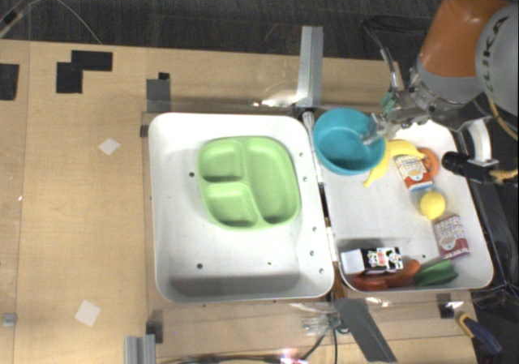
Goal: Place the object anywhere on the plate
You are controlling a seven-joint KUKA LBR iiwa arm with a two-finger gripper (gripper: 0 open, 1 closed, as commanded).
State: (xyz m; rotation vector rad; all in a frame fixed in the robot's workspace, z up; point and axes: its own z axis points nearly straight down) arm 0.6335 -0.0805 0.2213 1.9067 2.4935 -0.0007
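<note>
A light green plate (247, 180) with three compartments lies in the middle of the left bin (174, 216), and nothing rests on it. In the right bin (478, 261), a blue bowl (345, 143) stands in the far left corner. My gripper (379, 129) is low over the bowl's right rim, at the end of the grey arm with the orange band (454, 30). A yellow banana (388, 158) lies just right of the bowl, below the gripper. I cannot make out anything held.
The right bin also holds a white bottle with a red label (412, 170), a lemon (433, 204) and a small can (451, 234). At its near edge are a small black and white box (371, 259), a red item (381, 277) and a green vegetable (435, 273). A metal post (310, 70) stands behind the bins.
</note>
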